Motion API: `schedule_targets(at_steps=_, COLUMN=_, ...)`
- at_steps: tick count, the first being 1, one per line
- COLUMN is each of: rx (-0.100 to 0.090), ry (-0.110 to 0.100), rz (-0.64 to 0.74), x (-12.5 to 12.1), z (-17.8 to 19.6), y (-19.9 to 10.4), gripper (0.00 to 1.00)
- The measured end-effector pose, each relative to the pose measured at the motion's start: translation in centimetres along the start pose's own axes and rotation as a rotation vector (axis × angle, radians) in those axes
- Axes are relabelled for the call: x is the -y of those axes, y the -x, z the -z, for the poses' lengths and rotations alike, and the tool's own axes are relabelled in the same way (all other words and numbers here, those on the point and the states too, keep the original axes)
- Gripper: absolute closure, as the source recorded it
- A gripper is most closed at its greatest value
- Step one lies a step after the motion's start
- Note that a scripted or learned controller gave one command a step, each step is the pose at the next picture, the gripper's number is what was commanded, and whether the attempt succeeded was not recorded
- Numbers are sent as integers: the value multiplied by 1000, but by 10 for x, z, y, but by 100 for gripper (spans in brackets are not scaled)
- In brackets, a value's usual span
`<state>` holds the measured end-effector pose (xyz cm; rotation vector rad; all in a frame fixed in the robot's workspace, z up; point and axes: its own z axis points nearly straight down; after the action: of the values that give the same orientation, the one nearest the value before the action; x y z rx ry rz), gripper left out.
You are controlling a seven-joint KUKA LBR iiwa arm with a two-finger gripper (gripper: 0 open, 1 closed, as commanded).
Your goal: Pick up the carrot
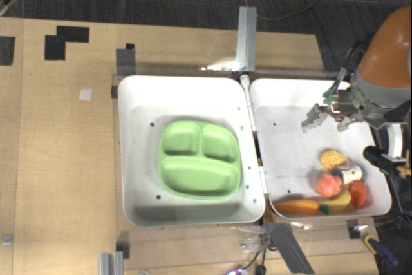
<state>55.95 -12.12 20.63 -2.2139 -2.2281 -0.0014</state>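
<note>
The carrot (298,206) is orange and lies flat along the front wall of the right bin (283,138), near its front-left corner. My gripper (327,122) hangs over the back right part of that bin, well behind the carrot and to its right. Its fingers (313,118) are spread open and hold nothing.
Beside the carrot lie a yellow banana (339,202), a pink toy (329,185), a red piece (358,193), a small white can (351,174) and a yellow-orange food toy (333,158). The left bin (138,138) holds a green divided plate (199,158).
</note>
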Motion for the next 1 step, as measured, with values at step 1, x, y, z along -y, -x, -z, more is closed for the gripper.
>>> schedule_targets(at_steps=1, rx=7, ry=18, rz=-46, x=26, z=-107, y=56, gripper=0)
